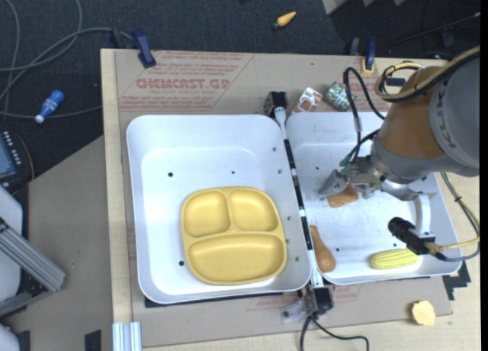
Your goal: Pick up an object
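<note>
- Hand (338, 183) low over the right bin (320, 143), near its left half; whether it is apart or together cannot be told.
- Nearest candidate: orange piece (343, 198), on the bin floor just beside the hand, on the side toward the view's lower edge; long axis roughly left-right.
- Contact between them unclear.
- Corn cob (395, 259) lies farther off, by the bin's near wall.
- Judgement: nothing lifted yet.

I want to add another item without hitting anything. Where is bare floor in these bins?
Left bin: the wide strip between the yellow plate and its far wall is bare. Right bin: a small patch between the orange piece and the corn. Crowded around the hand, by the brown item.
</note>
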### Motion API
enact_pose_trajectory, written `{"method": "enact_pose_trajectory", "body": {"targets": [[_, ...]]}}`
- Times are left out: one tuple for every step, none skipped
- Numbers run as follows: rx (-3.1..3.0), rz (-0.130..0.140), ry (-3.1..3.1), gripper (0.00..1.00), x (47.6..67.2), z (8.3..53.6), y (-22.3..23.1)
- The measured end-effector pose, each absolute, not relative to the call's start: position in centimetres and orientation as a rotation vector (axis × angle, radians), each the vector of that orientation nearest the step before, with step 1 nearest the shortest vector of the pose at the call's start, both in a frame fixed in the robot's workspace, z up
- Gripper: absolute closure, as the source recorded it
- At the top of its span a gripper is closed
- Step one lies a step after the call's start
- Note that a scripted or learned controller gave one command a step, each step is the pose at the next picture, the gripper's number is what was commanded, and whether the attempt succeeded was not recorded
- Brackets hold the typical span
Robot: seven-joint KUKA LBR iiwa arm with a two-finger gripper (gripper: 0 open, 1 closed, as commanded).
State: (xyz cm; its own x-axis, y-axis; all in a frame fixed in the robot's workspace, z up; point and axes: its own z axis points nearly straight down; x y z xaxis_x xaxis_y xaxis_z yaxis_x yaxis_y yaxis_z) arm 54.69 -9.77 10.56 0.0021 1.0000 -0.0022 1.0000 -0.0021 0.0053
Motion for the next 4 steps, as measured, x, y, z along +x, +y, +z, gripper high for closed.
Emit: {"method": "enact_pose_trajectory", "body": {"targets": [[2.217, 0.002, 2.220, 0.00, 56.1, 8.5, -9.9], [2.213, 0.011, 2.215, 1.00, 56.3, 9.8, -9.9], [2.214, 0.010, 2.216, 0.00, 56.3, 9.7, -9.9], [2.212, 0.013, 2.215, 1.00, 56.3, 10.7, -9.9]]}}
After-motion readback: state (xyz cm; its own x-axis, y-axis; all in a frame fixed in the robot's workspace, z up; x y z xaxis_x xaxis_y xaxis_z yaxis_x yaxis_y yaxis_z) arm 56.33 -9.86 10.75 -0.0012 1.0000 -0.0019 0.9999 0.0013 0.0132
